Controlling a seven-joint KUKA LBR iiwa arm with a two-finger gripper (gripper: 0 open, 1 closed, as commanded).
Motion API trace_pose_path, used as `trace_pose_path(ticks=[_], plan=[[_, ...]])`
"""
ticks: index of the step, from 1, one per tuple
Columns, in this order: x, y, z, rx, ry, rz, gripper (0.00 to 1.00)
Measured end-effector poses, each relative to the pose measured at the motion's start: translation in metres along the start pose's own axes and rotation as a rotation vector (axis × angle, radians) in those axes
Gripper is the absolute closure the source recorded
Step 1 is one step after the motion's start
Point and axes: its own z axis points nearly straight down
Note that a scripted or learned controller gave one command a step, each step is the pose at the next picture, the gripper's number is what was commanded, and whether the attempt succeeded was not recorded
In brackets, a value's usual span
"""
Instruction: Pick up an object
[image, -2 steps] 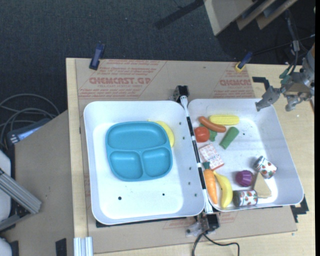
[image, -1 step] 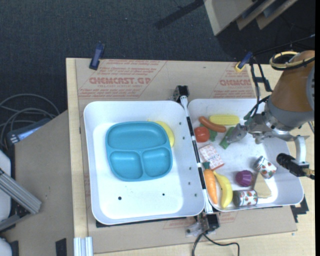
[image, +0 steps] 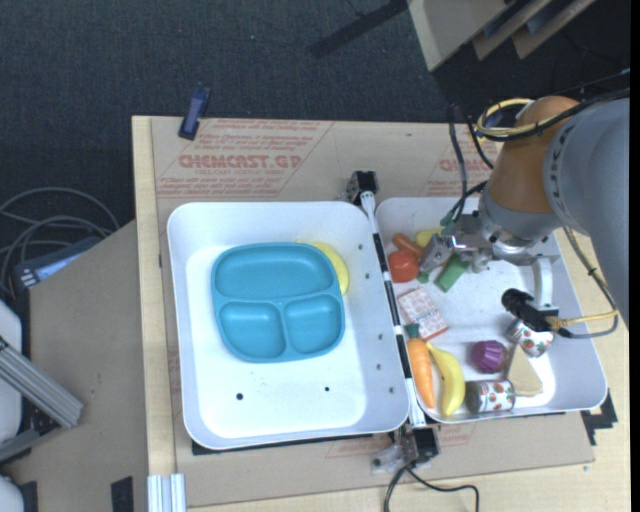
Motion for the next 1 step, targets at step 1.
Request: trace_pose_path(ticks=[1], plan=[[0.0022,0.0003,-0.0094,0.001,0.005,0.000,1.00]])
